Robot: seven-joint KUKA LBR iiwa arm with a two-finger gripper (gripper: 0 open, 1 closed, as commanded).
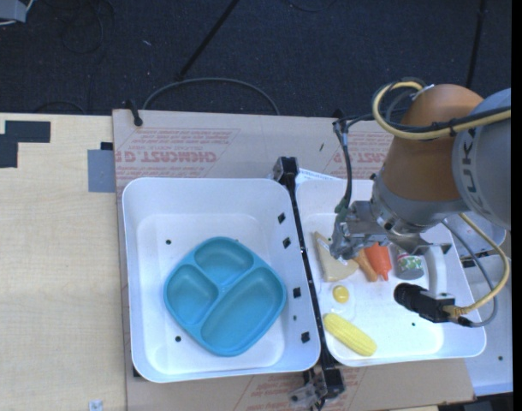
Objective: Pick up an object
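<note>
Yellow corn cob (350, 334) is lying at the near edge of the right bin (466, 346). Farther in, the gripper (345, 245) is hanging over a beige wedge (334, 266), beside an orange carrot (378, 262).

Bright, even overhead light on white bins (137, 229); soft focus, dark floor (244, 41).
</note>
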